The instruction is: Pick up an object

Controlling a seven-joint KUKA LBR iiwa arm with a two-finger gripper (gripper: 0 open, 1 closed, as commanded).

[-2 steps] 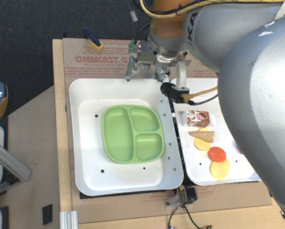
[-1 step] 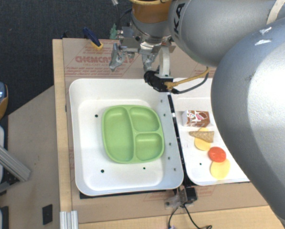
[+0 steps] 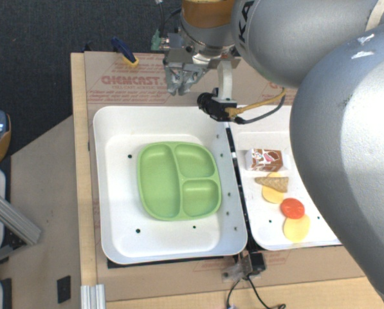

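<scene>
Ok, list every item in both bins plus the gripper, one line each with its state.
green divided plate: flat in left bin, upright.
brown snack packet: lying flat, right bin.
tan wedge: lying flat.
yellow round piece: flat, partly under wedge.
red round piece: resting on yellow disc.
gripper: above bench, behind left bin.

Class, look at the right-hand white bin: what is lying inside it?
In the right bin: a brown-and-white packet, a tan wedge, two yellow pieces and a red round piece. The arm covers its right part.
</scene>
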